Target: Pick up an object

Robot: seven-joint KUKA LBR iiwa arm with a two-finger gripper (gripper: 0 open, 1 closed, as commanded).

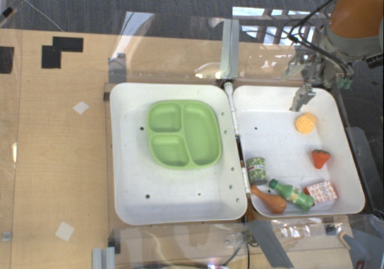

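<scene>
While the left bin [126,202] carries only a green divided plate [183,133], the right bin [270,105] holds the pickable things: a green can [257,169], a drumstick [269,199], a green bottle [291,195], a red-and-white packet [321,192], a strawberry [320,158] and a yellow round piece [306,123]. The gripper [303,96] hangs just above that yellow piece, carrying nothing; whether its fingers are spread I cannot tell. This looks like the approach step: next comes a descent centred on the piece.

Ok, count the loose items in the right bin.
6: yellow round piece near the gripper, strawberry right side, green can, chicken leg, green bottle and small carton along the front.
</scene>
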